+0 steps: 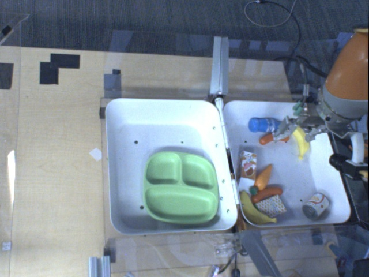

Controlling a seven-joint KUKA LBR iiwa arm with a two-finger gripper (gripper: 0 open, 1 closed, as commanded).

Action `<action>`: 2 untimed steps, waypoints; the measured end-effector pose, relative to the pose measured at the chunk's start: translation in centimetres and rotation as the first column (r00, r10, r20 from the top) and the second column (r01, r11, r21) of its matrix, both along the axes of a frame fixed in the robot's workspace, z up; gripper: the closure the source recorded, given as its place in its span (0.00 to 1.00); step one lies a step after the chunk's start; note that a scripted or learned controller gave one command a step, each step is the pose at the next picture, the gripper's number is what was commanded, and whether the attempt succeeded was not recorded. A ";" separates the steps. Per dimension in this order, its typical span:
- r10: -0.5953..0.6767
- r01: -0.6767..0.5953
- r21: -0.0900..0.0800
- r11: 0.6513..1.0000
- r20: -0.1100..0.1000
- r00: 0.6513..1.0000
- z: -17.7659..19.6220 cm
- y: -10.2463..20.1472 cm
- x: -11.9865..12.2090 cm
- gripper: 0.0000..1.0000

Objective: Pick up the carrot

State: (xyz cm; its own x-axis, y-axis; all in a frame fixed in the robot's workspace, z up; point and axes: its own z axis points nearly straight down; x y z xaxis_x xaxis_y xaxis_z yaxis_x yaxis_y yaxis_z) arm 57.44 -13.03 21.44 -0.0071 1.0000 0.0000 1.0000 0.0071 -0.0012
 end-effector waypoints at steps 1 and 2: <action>0.114 -0.114 0.000 0.994 0.003 0.994 -10.0 1.2 -4.7 0.00; 0.193 -0.192 -0.018 0.981 0.025 0.981 -12.1 2.7 -6.6 0.00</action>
